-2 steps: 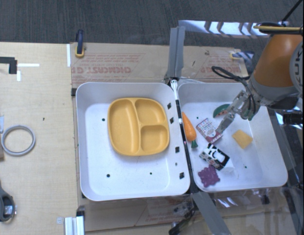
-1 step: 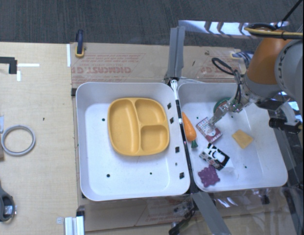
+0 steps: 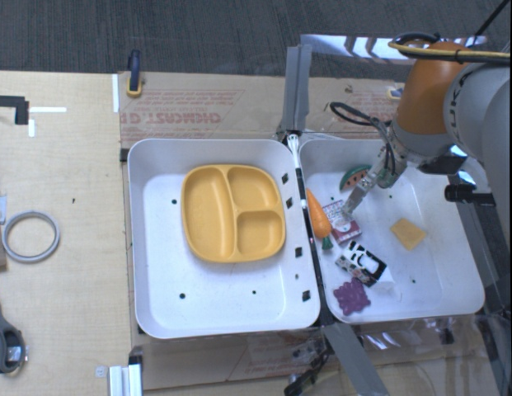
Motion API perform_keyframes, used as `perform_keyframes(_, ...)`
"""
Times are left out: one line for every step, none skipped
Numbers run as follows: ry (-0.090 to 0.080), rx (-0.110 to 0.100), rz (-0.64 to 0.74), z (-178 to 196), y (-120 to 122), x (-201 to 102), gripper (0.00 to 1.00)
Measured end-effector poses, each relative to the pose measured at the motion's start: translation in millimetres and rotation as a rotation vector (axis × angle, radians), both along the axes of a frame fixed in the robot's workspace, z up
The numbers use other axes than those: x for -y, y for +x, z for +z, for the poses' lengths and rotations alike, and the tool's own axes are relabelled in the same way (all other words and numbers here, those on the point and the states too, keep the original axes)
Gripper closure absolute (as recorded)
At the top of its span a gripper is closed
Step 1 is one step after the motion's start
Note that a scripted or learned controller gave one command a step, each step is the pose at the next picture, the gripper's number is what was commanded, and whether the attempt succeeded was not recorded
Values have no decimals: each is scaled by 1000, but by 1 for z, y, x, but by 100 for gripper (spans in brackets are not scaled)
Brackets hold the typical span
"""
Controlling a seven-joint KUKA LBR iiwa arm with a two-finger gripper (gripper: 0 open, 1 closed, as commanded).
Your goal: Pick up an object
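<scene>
The grey arm (image 3: 478, 97) with its orange band (image 3: 425, 93) reaches in from the right over the right bin (image 3: 453, 287). Its gripper (image 3: 348, 215) slants down toward the bin's left half, with the tip low over the cluster of small objects there. Whether the gripper is open or closed, I cannot tell.

The right bin holds several candidates for picking. An orange carrot (image 3: 318, 213) lies along the bin's left edge, roughly halfway down. Just beside it, a small red-and-white packet (image 3: 347, 233) sits right under the gripper's tip. Toward the bin's back edge, a green-and-red item (image 3: 354, 177) is partly hidden by the gripper. Nearer the front edge, a black-and-white object (image 3: 363, 262) lies just in front of the packet, and a purple grape-like cluster (image 3: 351, 297) rests close to the front-left corner. A yellow block (image 3: 408, 233) lies well apart from these, in the bin's right half.

The left bin (image 3: 157, 304) carries 1 yellow plate with 3 compartments (image 3: 233, 213), set toward the bin's back right.

On the bench (image 3: 58, 320), a grey ring (image 3: 29, 236) lies near the left edge, and a blue-handled tool (image 3: 134, 73) sits at the back edge.
</scene>
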State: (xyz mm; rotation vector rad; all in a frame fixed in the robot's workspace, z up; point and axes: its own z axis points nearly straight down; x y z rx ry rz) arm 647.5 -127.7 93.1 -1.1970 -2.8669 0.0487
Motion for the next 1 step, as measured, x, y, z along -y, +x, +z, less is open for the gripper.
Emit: perform_keyframes(5,44,-371,-3,6,16,0)
